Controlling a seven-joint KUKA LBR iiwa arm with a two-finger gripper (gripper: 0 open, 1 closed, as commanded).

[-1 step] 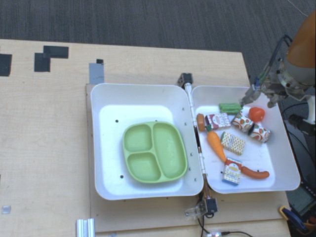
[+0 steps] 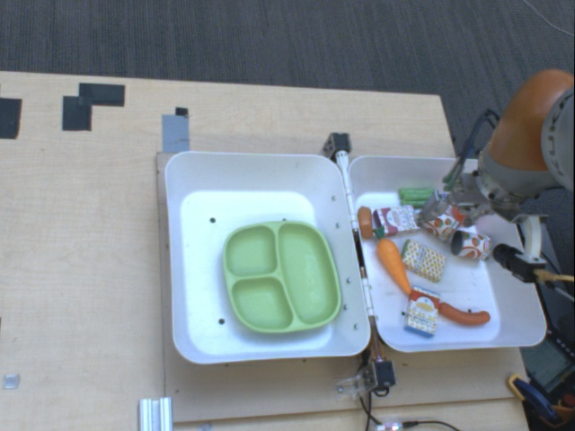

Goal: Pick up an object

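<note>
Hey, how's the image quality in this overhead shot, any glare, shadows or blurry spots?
Camera view: even, soft lighting. The left bin glows bright around the green divided plate, nearly washed out. Faint shadows lie under the carrot. The arm looks slightly soft near the right edge, and the hand is hard to resolve among the clutter.

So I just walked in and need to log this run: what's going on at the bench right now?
A grey arm with an orange band reaches in from the right, its two-finger gripper down in the right white bin among small toy groceries: a green stick-shaped item, an orange toy carrot, a red toy sausage and a patterned can lying on its side. Whether it has hold of anything is not clear. The left white bin holds a pale green divided plastic plate.
</note>
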